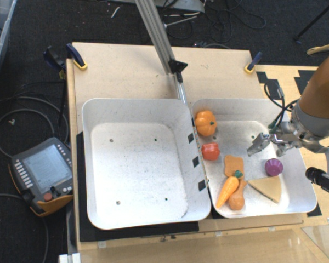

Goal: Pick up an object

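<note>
The right bin holds an orange pumpkin-like toy, a red tomato-like piece, an orange square piece, a carrot with a small orange ball beside it, a tan cheese wedge and a purple ball. My gripper hangs over the right bin's middle, just up and left of the purple ball, with nothing visibly between its fingers.
The left bin lies beside the right one. A slanted metal pole runs down to the bins' shared edge. A teach pendant sits on the floor at left. Clamps grip the board's far corners.
</note>
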Available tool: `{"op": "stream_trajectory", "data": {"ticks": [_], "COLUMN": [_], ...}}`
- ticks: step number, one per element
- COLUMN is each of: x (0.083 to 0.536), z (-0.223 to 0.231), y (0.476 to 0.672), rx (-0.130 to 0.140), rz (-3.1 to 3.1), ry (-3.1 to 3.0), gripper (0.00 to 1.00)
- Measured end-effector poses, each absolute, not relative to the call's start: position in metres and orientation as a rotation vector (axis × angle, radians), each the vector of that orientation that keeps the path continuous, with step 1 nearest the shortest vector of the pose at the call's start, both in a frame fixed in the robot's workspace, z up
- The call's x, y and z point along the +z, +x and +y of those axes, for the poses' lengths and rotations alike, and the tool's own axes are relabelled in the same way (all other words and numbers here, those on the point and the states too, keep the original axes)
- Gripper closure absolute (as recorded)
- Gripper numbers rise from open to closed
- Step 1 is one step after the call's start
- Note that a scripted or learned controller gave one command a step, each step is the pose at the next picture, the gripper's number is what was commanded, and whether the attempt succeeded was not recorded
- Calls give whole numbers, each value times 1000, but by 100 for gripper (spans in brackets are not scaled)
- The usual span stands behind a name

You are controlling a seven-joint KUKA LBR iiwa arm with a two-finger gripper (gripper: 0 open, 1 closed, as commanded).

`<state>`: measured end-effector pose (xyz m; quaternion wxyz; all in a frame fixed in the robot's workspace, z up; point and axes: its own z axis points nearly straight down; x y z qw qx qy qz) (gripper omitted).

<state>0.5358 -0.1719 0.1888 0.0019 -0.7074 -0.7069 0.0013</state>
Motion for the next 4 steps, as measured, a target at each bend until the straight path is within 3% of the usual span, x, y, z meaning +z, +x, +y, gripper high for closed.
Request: {"op": "stream_trajectory", "data": {"ticks": [1, 2, 4], "x": [144, 157, 254], "z": [-167, -168, -172], "y": [538, 540, 554], "rx": [4, -1, -4], "rz": [-2218, -2222, -2230], "ry": [-2219, -2223, -2222], "gripper": [0, 100, 100]}}
